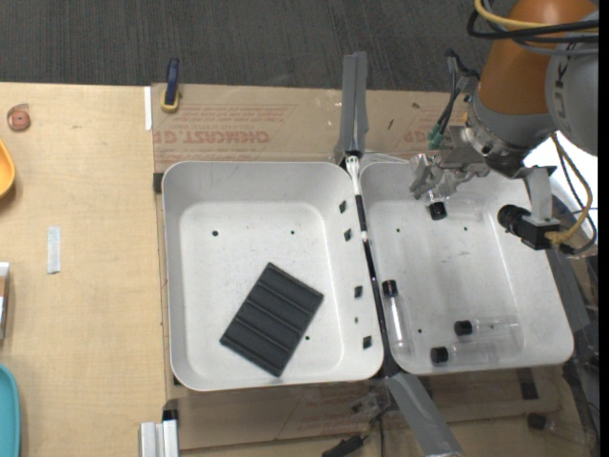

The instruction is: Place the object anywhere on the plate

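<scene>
Two white bins sit side by side on a sheet of brown cardboard [257, 127]. The left bin [176, 255] holds a flat black slab with ridges [273, 318]. The slab lies flat on the bin floor, near the front edge and about in the middle. It is turned at a slant, with one corner pointing to the front wall. Nothing is touching it.

The gripper [433, 194] is over the right bin [557, 312], near that bin's back left corner. It is well apart from the black slab. I cannot tell if the gripper is spread or pressed together, and I cannot see anything held in it. The grey arm with its orange band [533, 36] comes in above the back right corner of that bin.

A few small black bits [463, 327] lie near the front of the right bin. Something clear [495, 336] lies just beside them, but it is too faint to name. A thin clear tube [392, 305] lies along the left wall of that bin.

A blue clamp [171, 82] stands at the back left corner of the cardboard. On the wooden desk [86, 331] to the left lies a small white strip [53, 250].
</scene>
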Available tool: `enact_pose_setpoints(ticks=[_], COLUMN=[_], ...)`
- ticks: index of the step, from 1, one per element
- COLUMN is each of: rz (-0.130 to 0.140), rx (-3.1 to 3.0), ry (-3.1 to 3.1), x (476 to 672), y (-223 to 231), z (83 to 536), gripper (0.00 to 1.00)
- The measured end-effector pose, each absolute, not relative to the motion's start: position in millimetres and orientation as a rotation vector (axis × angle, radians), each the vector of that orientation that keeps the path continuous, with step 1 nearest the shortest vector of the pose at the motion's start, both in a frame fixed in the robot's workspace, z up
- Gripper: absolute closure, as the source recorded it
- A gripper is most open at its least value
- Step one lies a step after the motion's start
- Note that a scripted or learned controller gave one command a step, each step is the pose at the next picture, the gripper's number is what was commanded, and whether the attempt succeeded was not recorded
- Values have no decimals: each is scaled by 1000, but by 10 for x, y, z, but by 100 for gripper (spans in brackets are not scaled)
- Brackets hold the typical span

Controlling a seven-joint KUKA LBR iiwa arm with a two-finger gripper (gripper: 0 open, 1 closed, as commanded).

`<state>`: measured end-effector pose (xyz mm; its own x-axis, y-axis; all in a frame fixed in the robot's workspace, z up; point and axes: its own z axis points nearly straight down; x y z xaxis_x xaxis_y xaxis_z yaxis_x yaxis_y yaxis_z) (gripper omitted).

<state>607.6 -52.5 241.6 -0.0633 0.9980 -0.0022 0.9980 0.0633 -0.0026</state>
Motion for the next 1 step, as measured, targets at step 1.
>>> enact_pose_setpoints(ticks=[1], rz=[6], rx=[-2223], ry=[-2220], x=[6134], y=[118], z=[3053], gripper=[100])
